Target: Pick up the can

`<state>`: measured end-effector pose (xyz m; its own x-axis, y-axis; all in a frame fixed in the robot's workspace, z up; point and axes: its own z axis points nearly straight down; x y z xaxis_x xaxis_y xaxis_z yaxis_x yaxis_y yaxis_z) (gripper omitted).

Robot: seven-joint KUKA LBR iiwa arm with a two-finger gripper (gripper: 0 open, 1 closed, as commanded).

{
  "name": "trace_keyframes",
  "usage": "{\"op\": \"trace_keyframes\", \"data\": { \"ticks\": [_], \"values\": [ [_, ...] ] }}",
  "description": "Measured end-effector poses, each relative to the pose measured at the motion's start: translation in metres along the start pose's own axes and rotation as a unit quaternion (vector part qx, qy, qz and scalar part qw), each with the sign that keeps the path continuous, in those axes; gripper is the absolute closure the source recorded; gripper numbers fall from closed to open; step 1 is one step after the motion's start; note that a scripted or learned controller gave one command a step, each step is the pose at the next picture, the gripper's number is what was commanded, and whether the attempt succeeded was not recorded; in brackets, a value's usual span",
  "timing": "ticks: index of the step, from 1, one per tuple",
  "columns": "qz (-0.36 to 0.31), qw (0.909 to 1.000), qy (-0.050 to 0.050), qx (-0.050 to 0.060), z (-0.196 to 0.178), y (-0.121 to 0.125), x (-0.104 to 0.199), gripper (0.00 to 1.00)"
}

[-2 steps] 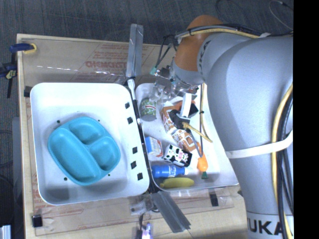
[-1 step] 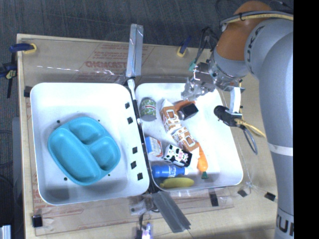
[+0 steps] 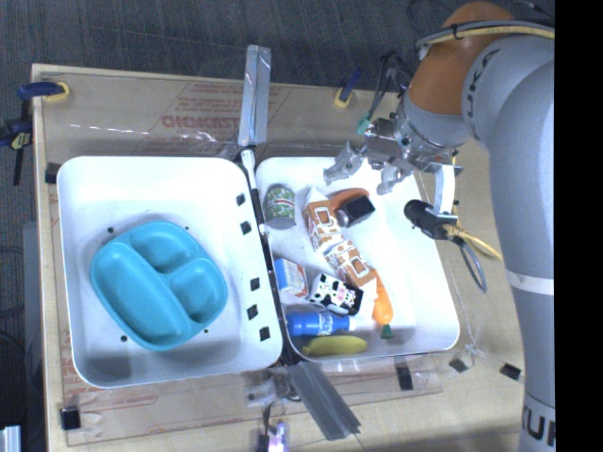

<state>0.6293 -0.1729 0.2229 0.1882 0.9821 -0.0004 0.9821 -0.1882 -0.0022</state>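
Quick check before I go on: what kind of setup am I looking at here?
Likely a robotics lab bench for bin picking: two white bins on a taped board, one full of mixed small items including the can, and the gripper above it.

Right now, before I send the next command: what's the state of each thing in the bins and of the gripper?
gripper: open, above the right bin's far edge, holding nothing
can: on its side by the divider, ungrasped
blue bottle: lying flat near the front wall
banana: lying against the front wall
patterned carton: lying flat mid-bin
carrot: lying flat
blue divided plate: right side up in the left bin
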Motion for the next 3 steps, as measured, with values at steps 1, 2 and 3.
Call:
{"op": "trace_keyframes", "data": {
  "ticks": [1,2,3],
  "values": [
    [-0.119,0.9929,0.000,0.002,0.013,-0.022,0.026,0.00],
    [-0.080,0.9967,0.000,-0.011,0.106,0.020,0.055,0.00],
    [-0.014,0.9999,0.000,0.000,-0.007,-0.066,0.133,0.00]
  ]
}}
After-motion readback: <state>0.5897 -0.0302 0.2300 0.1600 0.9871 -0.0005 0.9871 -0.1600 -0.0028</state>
